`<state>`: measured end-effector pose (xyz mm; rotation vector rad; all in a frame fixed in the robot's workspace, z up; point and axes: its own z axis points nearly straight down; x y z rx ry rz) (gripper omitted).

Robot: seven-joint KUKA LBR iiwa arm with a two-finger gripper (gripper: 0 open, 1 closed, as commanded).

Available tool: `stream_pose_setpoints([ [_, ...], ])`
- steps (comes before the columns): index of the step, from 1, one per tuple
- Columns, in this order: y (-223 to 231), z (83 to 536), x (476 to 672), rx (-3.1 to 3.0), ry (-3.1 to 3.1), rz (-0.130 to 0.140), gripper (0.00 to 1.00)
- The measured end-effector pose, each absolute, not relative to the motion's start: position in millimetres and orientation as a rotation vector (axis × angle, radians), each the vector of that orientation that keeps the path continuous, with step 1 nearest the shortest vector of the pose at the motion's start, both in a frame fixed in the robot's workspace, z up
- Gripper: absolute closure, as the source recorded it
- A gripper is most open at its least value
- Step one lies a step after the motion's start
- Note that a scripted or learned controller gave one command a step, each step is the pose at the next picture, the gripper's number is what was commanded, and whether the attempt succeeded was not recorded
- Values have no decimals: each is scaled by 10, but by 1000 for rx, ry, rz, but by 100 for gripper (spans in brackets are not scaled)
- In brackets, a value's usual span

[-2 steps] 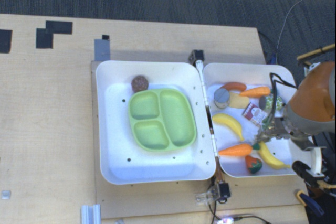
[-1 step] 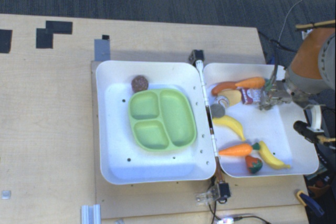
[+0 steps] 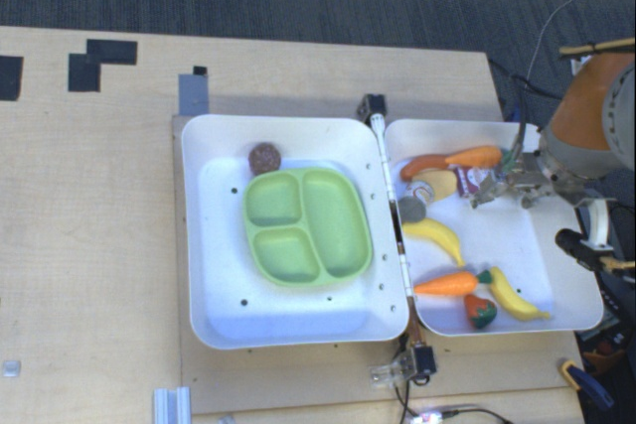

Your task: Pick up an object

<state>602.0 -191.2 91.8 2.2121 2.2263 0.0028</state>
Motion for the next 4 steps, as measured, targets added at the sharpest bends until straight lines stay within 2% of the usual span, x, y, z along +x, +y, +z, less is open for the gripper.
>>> stream_pose_setpoints([
  [1, -1527, 841, 6558, 2226, 2232, -8, 0],
  [2, -1538, 966, 6572, 2214, 2235, -7, 100],
  [3, -955, 2573, 6704, 2208, 2225, 9, 100],
  [4, -954, 2665, 6705, 2201, 2231, 7, 100],
])
